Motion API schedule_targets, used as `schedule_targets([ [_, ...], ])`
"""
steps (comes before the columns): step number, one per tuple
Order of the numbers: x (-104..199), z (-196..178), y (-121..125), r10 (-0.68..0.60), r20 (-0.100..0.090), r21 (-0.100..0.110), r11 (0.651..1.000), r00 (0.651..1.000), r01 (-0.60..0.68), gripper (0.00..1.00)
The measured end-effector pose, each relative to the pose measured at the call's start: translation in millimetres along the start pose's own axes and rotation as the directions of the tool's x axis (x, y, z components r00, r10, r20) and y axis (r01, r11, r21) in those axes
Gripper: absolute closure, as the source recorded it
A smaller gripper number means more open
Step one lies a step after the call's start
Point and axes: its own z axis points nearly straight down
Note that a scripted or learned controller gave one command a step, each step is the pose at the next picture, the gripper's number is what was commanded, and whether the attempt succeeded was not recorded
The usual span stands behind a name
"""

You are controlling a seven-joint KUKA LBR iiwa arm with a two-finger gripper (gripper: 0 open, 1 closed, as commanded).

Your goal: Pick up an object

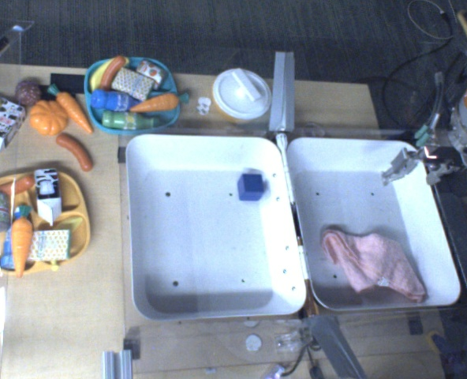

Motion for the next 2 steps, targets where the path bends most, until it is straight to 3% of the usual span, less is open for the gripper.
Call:
schedule_targets([
  [1,11.2,5.7,-52.2,-0.182,0.0,-0.001,0.983,0.983,0.182,0.0],
  [2,18.8,131.6,-81.0,-0.228,-0.001,0.002,0.974,0.974,0.228,0.0],
])
